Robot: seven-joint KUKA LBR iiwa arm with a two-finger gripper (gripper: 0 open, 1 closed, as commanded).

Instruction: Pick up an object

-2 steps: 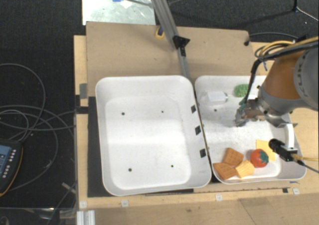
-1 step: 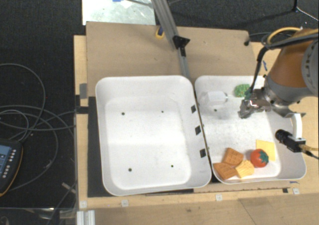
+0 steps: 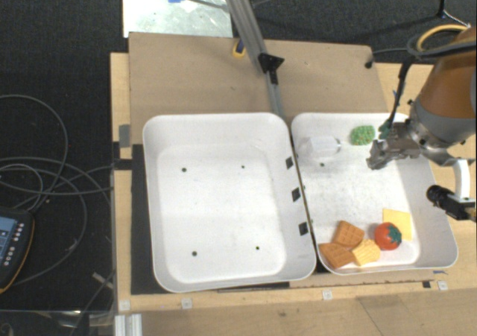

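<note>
1. We see the left bin (image 3: 223,200), the largest thing on the bench, with a bare white floor giving wide room.
2. The right bin (image 3: 350,193) holds every object; we read no labels or writing anywhere.
3. The gripper (image 3: 378,157) hangs over that bin's upper right; we cannot tell whether it is released or clenched.
4. A clear piece (image 3: 322,147) lies to its left.
5. The green object (image 3: 363,135) sits just beside it, up-left.
6. Crackers (image 3: 348,243), yellow block (image 3: 397,220) and red tomato (image 3: 387,235) cluster near the front rim, well apart.
</note>
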